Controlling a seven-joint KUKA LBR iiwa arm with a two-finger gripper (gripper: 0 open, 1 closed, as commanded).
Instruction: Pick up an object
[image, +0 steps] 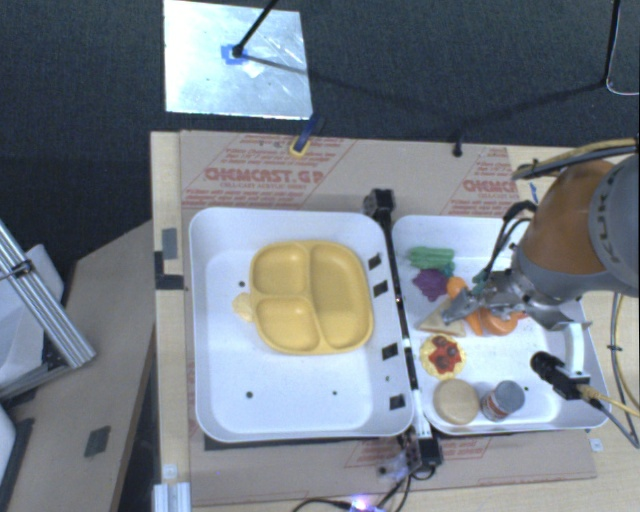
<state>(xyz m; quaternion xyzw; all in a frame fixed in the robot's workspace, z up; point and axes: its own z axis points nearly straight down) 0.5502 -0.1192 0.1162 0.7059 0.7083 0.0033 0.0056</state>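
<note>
My gripper (460, 309) hangs low in the right bin (500, 232), reaching in from the right. Its tips sit among an orange toy (490, 322), a tan wedge (438, 322) and a small orange piece (455, 286). A purple toy (430, 283) and a green toy (431, 257) lie just to the upper left of it. Below it are a small pizza-like disc (442, 354), a tan round bun (456, 401) and a grey can (503, 399). How the fingers stand is hidden in the clutter.
The left bin (215, 400) holds a yellow three-part plate (305, 296). A black divider with clips (392, 300) runs between the bins. A black bracket (560, 375) of the arm hangs over the right bin's lower right corner.
</note>
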